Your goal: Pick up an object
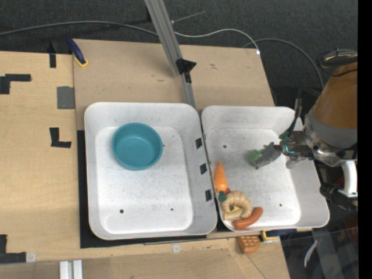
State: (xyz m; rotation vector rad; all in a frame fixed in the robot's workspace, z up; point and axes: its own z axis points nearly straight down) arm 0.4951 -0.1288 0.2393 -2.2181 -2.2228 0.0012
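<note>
A wooden bench holds two white bins side by side. The left bin has a blue bowl in it. The bowl sits up near the back left part of that bin, with its open side up.

Next comes the right bin. Along its left wall lies an orange carrot, with its thin end pointing to the back. Just in front of the carrot is a curled tan toy, like a twisted bun. It touches the carrot. A red sausage lies right by the bun, at the front edge of the bin.

Farther right, the claw hangs low over the middle of the right bin. It is well apart from the carrot, the bun and the sausage. It looks dark and blurry, so I cannot tell how it is set. Nothing shows inside it.

The arm comes in from the right, with its big orange band above the wrist.
</note>
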